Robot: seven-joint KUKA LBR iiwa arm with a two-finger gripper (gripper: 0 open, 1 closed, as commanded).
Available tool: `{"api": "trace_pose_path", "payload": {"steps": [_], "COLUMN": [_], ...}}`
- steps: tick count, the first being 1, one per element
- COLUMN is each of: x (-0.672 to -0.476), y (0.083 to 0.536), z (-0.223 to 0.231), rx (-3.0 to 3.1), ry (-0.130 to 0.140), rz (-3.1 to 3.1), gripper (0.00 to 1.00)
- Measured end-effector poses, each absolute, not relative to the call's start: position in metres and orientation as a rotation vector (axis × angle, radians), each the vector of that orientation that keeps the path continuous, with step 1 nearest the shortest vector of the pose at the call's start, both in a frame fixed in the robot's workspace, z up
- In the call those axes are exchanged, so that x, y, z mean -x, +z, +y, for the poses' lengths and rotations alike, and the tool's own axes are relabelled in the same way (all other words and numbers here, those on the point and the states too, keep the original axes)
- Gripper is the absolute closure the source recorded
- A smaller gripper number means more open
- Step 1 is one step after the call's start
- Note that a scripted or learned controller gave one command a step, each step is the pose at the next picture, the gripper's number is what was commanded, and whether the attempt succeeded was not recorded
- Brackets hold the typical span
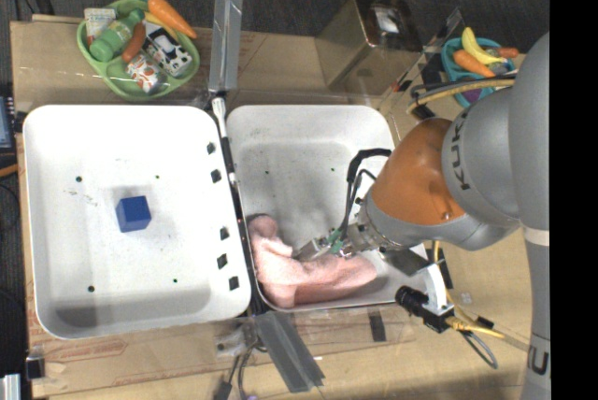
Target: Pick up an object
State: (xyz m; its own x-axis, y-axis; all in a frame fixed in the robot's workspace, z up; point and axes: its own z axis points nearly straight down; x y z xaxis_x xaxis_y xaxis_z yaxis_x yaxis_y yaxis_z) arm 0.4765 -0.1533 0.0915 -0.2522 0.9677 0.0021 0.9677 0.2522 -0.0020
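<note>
A pink cloth [304, 272] lies bunched in the near corner of the right bin [308, 132]. My gripper [313, 249] reaches down from the right, its tip right over the upper edge of the cloth. The grey and orange wrist [420, 188] hides part of the bin behind it. A blue cube [134, 213] sits alone in the left bin [56, 136], far from the gripper.
A green bowl [121, 82] of toy food, with carrots and small cartons, stands beyond the left bin. A brown box [369, 38] and a colourful toy pile [472, 57] sit at the back right. A metal divider [224, 43] runs between the bins.
</note>
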Motion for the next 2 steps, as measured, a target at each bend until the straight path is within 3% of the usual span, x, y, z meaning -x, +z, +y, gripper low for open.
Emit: {"api": "trace_pose_path", "payload": {"steps": [1,2], "x": [-0.477,-0.477], "y": [0.091,0.122], "z": [-0.099,-0.103], "rx": [1.901,2.013], "ry": [0.003,0.001], "rz": [-2.498,-2.41], "gripper": [0.0,0.0]}}
